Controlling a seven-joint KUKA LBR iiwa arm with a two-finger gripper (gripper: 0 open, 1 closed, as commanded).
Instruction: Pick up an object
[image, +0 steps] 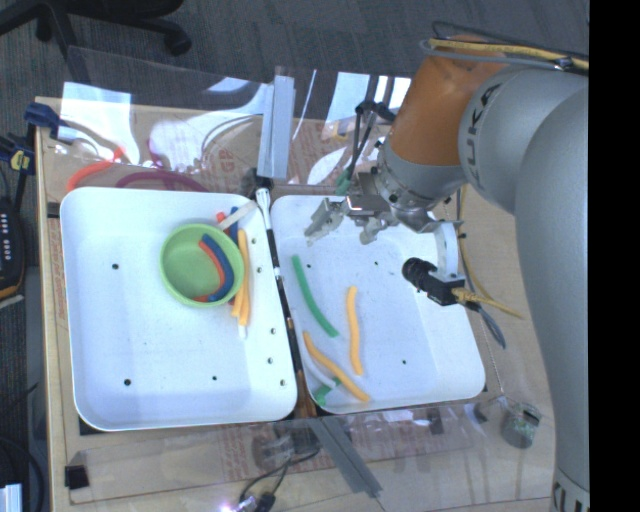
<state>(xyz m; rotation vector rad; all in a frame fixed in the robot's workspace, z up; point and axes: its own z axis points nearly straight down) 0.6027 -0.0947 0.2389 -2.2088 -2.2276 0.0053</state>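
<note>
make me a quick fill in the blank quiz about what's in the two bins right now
1. The green bowl sits in the ____ bin.
2. The green stick lies in the ____ bin.
3. The gripper hangs over the right bin's ____ edge.
4. The band above the arm's wrist is coloured ____.

Missing words: left; right; far; orange

dark grey carpet floor (330, 35) seen around the bench, black office chair base (150, 22) at top left, brown bench top (420, 450) lit from above, glare on clear plastic sheets (95, 105)
</note>
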